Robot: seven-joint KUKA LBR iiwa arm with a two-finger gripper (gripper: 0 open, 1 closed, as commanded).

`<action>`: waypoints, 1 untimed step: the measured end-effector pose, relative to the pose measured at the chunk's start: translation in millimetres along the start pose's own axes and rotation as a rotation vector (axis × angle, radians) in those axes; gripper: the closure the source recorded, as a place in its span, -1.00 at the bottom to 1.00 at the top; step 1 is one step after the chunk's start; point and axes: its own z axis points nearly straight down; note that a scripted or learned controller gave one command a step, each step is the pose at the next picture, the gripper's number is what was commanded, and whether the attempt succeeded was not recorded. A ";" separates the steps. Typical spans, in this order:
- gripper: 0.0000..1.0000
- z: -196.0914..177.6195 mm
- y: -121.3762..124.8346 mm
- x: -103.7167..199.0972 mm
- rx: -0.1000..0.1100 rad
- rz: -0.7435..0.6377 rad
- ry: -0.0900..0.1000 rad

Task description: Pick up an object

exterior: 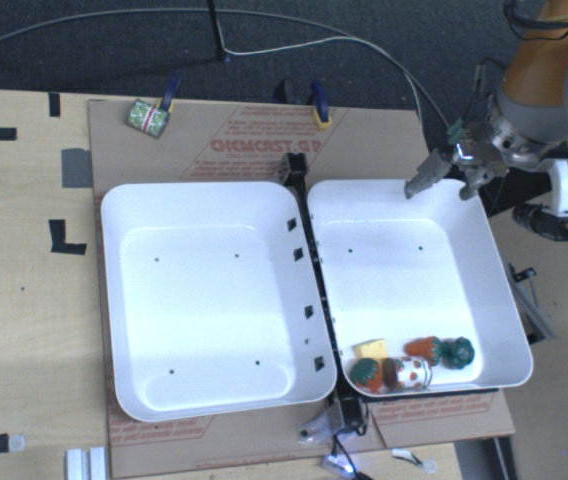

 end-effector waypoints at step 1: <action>-1.00 -2.6 -39.0 65.6 -0.001 -0.004 0.001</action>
